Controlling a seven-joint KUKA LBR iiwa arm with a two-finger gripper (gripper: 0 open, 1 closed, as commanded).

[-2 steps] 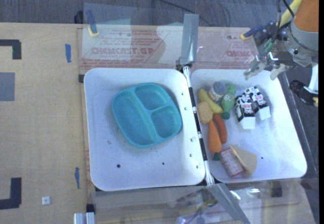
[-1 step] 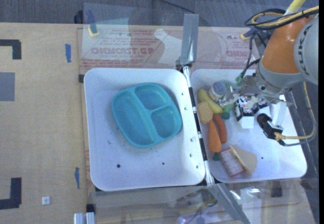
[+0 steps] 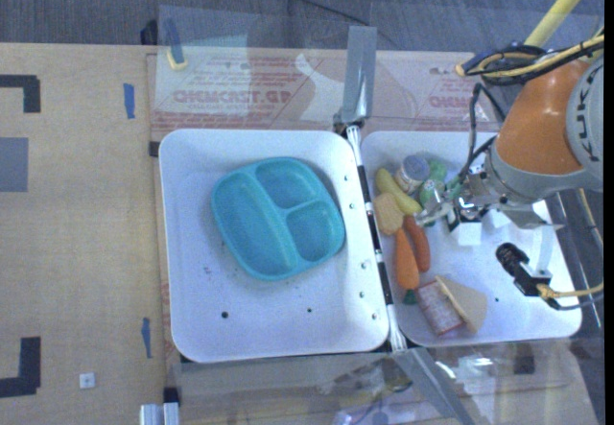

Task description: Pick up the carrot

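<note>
Orange and tapered, the carrot (image 3: 407,265) lies in the right bin (image 3: 566,318), near that bin's left wall, its length running roughly top to bottom of the frame with a dark green stub at its lower end. It looks like a moulded toy, so I judge it light, stiff and rather slick, likely to roll or squirt out of a pinch taken near the narrow tip; the thick middle, taken across its width, seems the safest place to close on. A redder sausage-like piece (image 3: 418,241) lies just beside it on the right, touching or nearly so along the upper half, which leaves little room for a finger on that side (the lower half of the carrot looks freer). Above it sit a pale lumpy piece (image 3: 389,213) and a yellow banana (image 3: 395,189), and below right a wedge-shaped tan block (image 3: 462,298) with a reddish packet (image 3: 439,310) against it. The gripper (image 3: 443,203) hovers up and to the right of the carrot, over the cluttered upper part of the bin, apart from the carrot; whether its pincer is spread or pressed together I cannot tell. Left of centre, the other bin (image 3: 182,318) holds a blue divided plate (image 3: 278,217).
</note>
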